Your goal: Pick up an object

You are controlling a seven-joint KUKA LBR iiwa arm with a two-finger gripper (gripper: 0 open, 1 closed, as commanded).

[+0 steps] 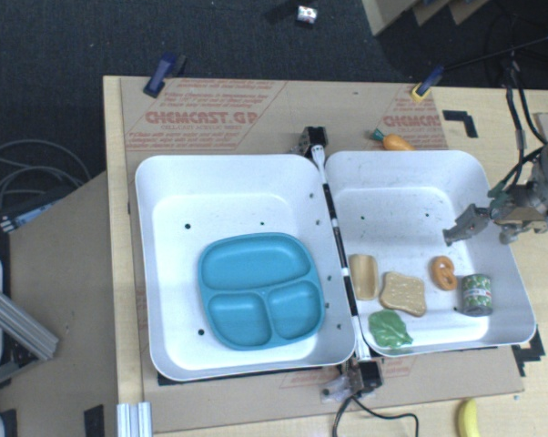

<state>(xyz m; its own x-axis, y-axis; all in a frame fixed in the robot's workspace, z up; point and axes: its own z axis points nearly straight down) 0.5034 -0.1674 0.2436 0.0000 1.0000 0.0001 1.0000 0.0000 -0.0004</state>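
The right bin [397, 176] holds several toy foods along its near side: a tan bun [362, 276], a toast slice [403, 293], a green leafy piece [390, 328], an orange ring [443, 272] and a green can [476, 294]. My gripper [482, 233] hangs over the right part of this bin, just beyond the orange ring and the can. Its fingers are spread open with nothing between them. The left bin [165, 189] contains a blue divided plate [260, 289].
An orange carrot-like toy [394, 141] lies on the board behind the right bin. A yellow item [468, 417] sits off the board's near right corner. A blue clip [165, 74] is at the far left corner. Cables [24, 185] lie on the floor at left.
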